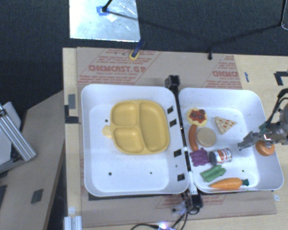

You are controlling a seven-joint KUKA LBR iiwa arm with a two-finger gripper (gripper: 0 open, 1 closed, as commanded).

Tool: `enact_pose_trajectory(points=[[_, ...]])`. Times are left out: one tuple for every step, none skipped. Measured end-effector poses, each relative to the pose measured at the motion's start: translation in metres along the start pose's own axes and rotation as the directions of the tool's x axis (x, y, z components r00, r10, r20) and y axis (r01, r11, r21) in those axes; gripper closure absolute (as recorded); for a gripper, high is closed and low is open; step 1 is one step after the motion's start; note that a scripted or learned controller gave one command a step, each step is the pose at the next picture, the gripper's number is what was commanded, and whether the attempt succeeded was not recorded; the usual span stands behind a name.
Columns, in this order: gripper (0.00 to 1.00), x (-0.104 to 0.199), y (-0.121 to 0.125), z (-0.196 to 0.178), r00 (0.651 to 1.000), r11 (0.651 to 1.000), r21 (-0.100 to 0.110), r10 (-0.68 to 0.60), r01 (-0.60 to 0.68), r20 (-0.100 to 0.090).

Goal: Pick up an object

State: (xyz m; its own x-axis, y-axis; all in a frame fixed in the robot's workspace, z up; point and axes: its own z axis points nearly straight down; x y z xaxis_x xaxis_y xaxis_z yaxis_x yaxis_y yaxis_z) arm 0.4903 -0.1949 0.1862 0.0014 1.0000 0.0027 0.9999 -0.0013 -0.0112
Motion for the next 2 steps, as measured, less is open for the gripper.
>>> enact_pose_trajectory(points=[[0.0,0.0,0.003,-0.006,1.0,1.0,-0.012,-0.004,0.004,0.003],[0.0,0.008,0.01,0.042,1.0,1.0,-0.009,-0.004,0.004,0.001]])
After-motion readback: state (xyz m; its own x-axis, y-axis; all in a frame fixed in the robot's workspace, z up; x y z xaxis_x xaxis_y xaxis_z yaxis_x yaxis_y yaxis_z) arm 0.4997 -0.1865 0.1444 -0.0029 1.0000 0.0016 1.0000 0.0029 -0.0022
